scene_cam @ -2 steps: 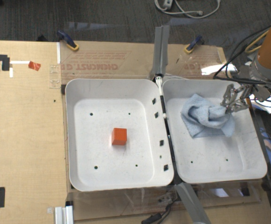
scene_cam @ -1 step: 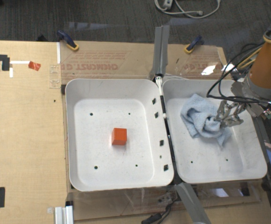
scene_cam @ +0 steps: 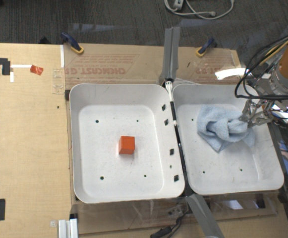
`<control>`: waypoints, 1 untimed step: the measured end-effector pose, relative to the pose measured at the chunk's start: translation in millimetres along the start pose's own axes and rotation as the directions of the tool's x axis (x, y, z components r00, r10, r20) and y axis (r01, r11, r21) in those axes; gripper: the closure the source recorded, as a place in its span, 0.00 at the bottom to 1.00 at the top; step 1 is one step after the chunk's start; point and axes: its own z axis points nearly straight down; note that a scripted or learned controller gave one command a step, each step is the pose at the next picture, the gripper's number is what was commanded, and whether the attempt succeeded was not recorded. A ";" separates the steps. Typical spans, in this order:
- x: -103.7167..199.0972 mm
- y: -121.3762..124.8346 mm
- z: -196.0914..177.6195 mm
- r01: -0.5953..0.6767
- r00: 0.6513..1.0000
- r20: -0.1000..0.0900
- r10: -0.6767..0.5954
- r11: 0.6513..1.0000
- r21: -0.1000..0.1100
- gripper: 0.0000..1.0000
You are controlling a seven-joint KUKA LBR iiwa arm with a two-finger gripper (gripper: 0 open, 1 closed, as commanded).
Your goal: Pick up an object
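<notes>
A crumpled light blue cloth (scene_cam: 222, 129) lies in the right bin (scene_cam: 262, 180), towards its back. My gripper (scene_cam: 250, 117) is low over the cloth's right end, where the fabric bunches up towards it. The gripper's tip meets the cloth there. An orange-red cube (scene_cam: 127, 145) sits alone near the middle of the left bin (scene_cam: 86, 177), far from the gripper.
The two white bins meet at a grey divider (scene_cam: 172, 113). Black cables (scene_cam: 255, 68) loop off the arm above the right bin's back right corner. A cardboard sheet (scene_cam: 114, 66) lies behind the bins, and a wooden board (scene_cam: 20, 143) lies to their left.
</notes>
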 end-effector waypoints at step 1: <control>-19.9 -17.6 5.2 0.537 0.844 0.002 -0.537 0.844 -0.002 1.00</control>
